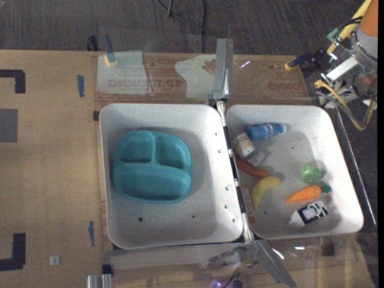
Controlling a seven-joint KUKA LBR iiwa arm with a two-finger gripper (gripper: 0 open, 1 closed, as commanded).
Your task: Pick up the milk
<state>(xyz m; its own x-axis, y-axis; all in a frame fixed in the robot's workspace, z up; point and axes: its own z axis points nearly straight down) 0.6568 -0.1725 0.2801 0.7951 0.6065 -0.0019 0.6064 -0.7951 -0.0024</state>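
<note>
1. The milk (311, 212) is a small white carton with a dark blue or black panel on its upper face; light marks on that panel are too small to read.
2. It lies on its side in the right bin (345, 161), close to that bin's near right corner, just below the carrot (304, 194).
3. Its long axis runs roughly left to right, tilted slightly, with the paler end toward the left. Which end is the top cannot be told.
4. Reversed lettering shows faintly on the cardboard beyond the bins; it is not legible.
5. Also in the right bin, relative to the milk: a green item (311, 173) sits above the carrot, a banana (264, 189) lies to the left, a red pepper (252, 169) farther left, and a blue bottle (264, 130) is well apart near the far wall.
6. The left bin (162, 233) holds a teal divided plate (152, 165).
7. The gripper (337, 81) is outside the right bin, beyond its far right corner, well apart from the milk. Whether its fingers are spread or closed cannot be told; nothing is seen held.
</note>
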